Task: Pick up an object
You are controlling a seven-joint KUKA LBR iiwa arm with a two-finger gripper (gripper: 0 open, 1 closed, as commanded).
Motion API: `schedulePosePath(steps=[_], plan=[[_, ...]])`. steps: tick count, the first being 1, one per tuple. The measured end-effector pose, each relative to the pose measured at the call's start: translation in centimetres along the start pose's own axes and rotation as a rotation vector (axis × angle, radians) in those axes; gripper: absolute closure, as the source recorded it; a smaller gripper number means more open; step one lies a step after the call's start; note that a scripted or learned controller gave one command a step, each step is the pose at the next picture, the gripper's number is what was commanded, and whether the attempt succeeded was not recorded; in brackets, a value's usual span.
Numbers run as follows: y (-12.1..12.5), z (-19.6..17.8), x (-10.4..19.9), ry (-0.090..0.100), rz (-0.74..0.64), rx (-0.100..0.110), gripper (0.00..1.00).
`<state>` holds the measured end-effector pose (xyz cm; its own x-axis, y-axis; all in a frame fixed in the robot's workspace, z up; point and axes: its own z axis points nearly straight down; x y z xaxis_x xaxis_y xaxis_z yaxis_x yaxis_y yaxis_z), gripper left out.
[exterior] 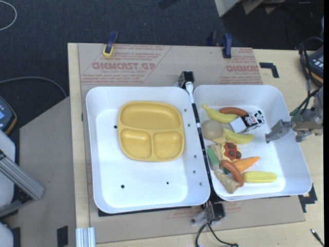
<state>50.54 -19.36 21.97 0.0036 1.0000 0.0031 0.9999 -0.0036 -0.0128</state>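
A heap of small plastic toy foods (pixel 234 145) lies in the left half of the right-hand shallow white bin (pixel 275 99), all of it to the camera's left of the grey two-finger gripper (pixel 277 131) and apart from it. Nearest the gripper sit a little black-and-white cow-patterned block (pixel 253 119) and the tip of a yellow toy banana (pixel 237 137); a second yellow banana (pixel 217 115) and a red sausage (pixel 234 110) lie farther off toward the bin's back. Below the gripper in the picture rest an orange carrot (pixel 247 163) and a yellow corn cob (pixel 260 177), with a beige round piece (pixel 212 130) and a slice of toy pizza (pixel 229 151) beyond them. The gripper hangs over the bare right part of that bin, nothing between its fingers; how far apart they stand cannot be told. Well beyond the heap, the left white bin (pixel 103 153) bears a yellow three-compartment plastic tray (pixel 151 130).
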Motion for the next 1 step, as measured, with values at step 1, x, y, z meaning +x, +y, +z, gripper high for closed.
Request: schedulePosePath(steps=[1], plan=[[0.29,-0.67,0.04,-0.004,-0.004,-0.013,0.00]])
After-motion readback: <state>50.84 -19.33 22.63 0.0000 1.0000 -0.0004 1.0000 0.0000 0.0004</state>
